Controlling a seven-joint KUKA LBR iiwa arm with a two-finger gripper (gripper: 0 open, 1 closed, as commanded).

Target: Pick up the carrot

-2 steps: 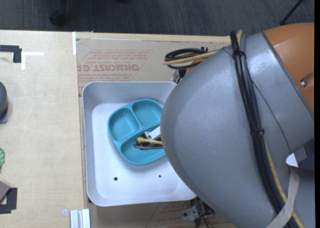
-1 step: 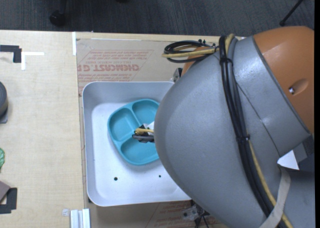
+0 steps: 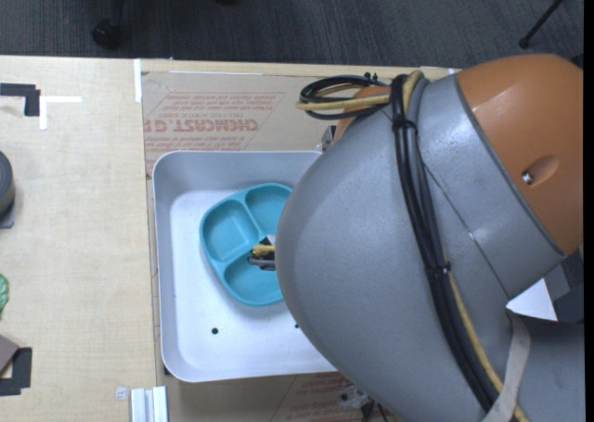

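Tool (image 3: 266, 255): just a dark tip w/ a bit of yellowish-white pokes out from under the arm's (image 3: 408, 262) grey housing, over the blue plate's (image 3: 232, 239) right side. Can't tell if it's apart or together, nor if anything is in it; contact w/ the plate can't be judged either.

Counts:
- 1 white bin (image 3: 186, 337) in sight, sitting on the worktop (image 3: 74, 253); its right part is covered by the arm.
- 1 blue divided plate in the bin, toward the middle — 3 compartments can be made out, right edge hidden under the arm.
- 1 small dark dot (image 3: 214, 330) on the bin floor, near the front-left corner, well apart from the plate.
- 1 cardboard sheet (image 3: 223, 119) w/ red print lying behind the bin, touching its far rim.
- 1 bundle of black and yellowish cables (image 3: 345, 95) looped above the arm, running down along the grey housing.
- Orange band (image 3: 520, 133) on the arm at upper right.
- Left worktop edge: part of a dark round object (image 3: 5, 190), a scrap of green (image 3: 3, 292), black marker pieces (image 3: 20, 100) — too cut off to name.

Carrot: can't be located — the arm covers most of the bin's right half, so its spot, direction and long axis can't be told.
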